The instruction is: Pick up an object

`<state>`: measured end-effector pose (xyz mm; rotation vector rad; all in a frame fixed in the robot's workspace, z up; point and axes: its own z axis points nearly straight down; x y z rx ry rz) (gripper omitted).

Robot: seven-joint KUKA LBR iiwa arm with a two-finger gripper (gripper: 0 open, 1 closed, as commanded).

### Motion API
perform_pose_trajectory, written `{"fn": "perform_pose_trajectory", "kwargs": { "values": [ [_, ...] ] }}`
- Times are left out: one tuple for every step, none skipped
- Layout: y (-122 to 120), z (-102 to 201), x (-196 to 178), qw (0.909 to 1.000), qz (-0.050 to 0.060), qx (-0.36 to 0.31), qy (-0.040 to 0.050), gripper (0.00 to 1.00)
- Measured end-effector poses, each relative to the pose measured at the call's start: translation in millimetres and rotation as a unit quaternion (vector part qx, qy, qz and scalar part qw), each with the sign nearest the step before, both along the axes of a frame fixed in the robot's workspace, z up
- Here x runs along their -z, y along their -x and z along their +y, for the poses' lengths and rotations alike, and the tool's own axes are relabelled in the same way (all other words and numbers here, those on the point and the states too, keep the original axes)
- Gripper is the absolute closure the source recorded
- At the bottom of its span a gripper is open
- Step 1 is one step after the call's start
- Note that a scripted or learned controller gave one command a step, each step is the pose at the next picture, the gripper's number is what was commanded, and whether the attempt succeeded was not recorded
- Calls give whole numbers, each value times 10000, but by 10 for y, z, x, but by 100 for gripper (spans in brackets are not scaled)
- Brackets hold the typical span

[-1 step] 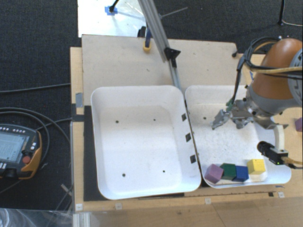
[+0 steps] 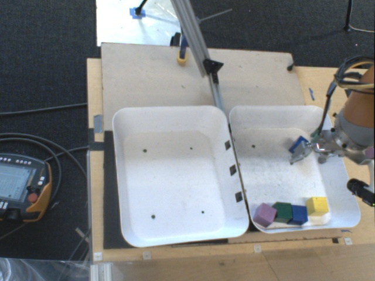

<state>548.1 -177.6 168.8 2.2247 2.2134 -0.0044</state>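
Note:
My gripper (image 2: pixel 300 150) hangs over the upper right part of the right bin (image 2: pixel 275 122), reaching in from the right. It is shut on a small blue block (image 2: pixel 299 143), which sits at its tip against a grey finger (image 2: pixel 301 154). Along the bin's front wall lies a row of blocks: purple (image 2: pixel 265 213), green (image 2: pixel 283 209), a second blue one (image 2: pixel 299 215) and yellow (image 2: pixel 317 206). These lie well below and in front of the gripper.
The left bin (image 2: pixel 126 174) adjoins the right one along a divider with black clips (image 2: pixel 232 170). A slanted metal pole (image 2: pixel 193 31) crosses the back board above the bins. A teach pendant (image 2: pixel 20 183) and cables lie on the floor at the left.

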Motion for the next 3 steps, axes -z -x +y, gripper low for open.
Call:
{"fn": "perform_pose_trajectory", "kwargs": {
  "values": [
    [-634, 26, 579, 9999, -108, -42, 23, 0],
    [-776, -143, 723, 10000, -11, -46, -18, 0],
    [-794, -152, 613, 10000, -27, -68, -5, 100]
  ]
}}
